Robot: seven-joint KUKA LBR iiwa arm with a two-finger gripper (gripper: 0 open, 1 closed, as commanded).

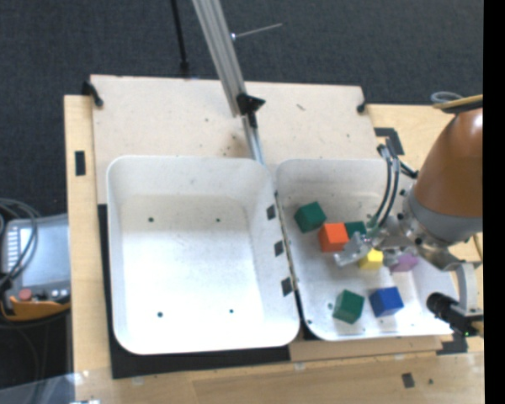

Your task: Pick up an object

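The right bin (337, 183) holds several small blocks. A green block (310, 217) lies near its middle, with an orange block (333, 236) just below it and a dark green one (356, 228) beside that. A yellow block (370, 257) and a pale purple piece (403, 262) lie under the wrist. Lower down sit a green block (348, 305) and a blue block (386, 300). My gripper (353, 251) reaches in from the right, low over the bin, its metal tip between the orange and yellow blocks.
The left bin (194, 251) stands beside the right one, divided from it by a shared rim. A slanted aluminium rail (223, 49) rises from the back of the bench. A pendant with cables (25, 268) lies at far left.
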